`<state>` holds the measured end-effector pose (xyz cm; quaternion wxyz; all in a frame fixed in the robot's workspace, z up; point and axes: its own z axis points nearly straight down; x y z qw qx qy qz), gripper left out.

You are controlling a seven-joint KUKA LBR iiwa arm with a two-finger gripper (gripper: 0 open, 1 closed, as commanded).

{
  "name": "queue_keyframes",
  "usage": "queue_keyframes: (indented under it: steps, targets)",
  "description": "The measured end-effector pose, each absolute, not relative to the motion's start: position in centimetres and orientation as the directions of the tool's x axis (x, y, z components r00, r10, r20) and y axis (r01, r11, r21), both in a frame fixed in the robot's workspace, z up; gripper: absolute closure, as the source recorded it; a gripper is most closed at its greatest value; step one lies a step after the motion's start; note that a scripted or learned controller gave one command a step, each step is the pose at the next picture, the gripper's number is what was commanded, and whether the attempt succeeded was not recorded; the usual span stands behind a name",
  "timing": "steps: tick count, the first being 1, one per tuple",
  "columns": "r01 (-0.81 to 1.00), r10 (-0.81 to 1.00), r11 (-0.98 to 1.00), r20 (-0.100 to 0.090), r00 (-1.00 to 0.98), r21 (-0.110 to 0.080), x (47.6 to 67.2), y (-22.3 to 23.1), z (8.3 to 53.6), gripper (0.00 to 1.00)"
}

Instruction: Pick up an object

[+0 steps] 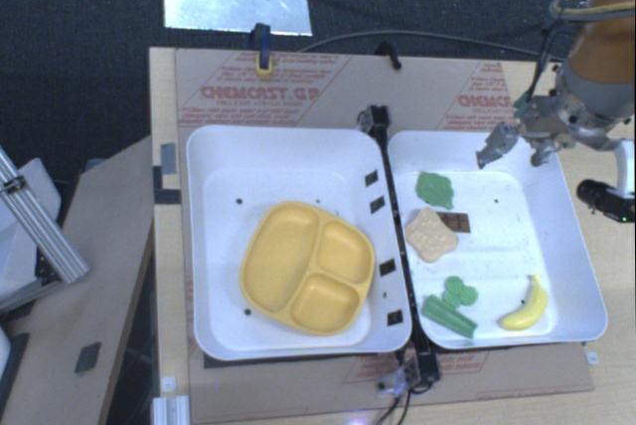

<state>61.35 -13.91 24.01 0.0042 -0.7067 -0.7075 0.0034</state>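
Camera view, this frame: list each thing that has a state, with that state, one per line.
tool: open, holding nothing, above the right bin's far edge
yellow tray: upright, compartments bare, in the left bin
banana: lying flat, right bin
cracker: flat, partly over a brown piece
green leaf: flat, lying apart
green vegetable: lying on its side

Yellow divided tray in left bin; clamp at bench edge.

Tray in left bin; banana in right bin.
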Motion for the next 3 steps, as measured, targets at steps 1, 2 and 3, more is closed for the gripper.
queue_keyframes:
  steps: [1,2,3]
  targets:
    - [1.000,1.000,0.003,0.000,-0.003,0.002,61.6,-13.9,24.8,0.00]
    - [1.000,1.000,0.003,0.000,-0.003,-0.002,61.5,-13.2,18.7,0.00]
    - [1.000,1.000,0.002,0.000,-0.002,-0.001,61.3,-12.9,14.5,0.00]
